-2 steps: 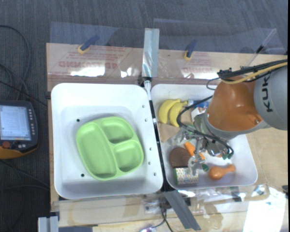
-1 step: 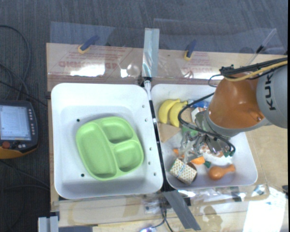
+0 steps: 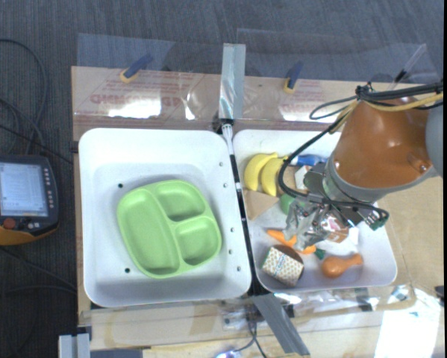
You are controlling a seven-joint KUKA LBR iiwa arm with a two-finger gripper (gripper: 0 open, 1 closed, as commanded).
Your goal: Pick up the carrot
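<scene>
Gripper (image 3: 304, 228) down low in the right bin (image 3: 380, 271), fingers pointing at the carrot; whether they're open or closed can't be made out, too cluttered. Carrot (image 3: 287, 239) lies orange on the bin floor just left of and under the fingertips, contact unclear. Brown-and-white cupcake-like item (image 3: 283, 265) just below the carrot. Orange drumstick-shaped toy (image 3: 339, 262) to the right. Bananas (image 3: 262, 173) at bin's upper left. Left bin (image 3: 104, 162) holds a green divided plate (image 3: 169, 227).
</scene>
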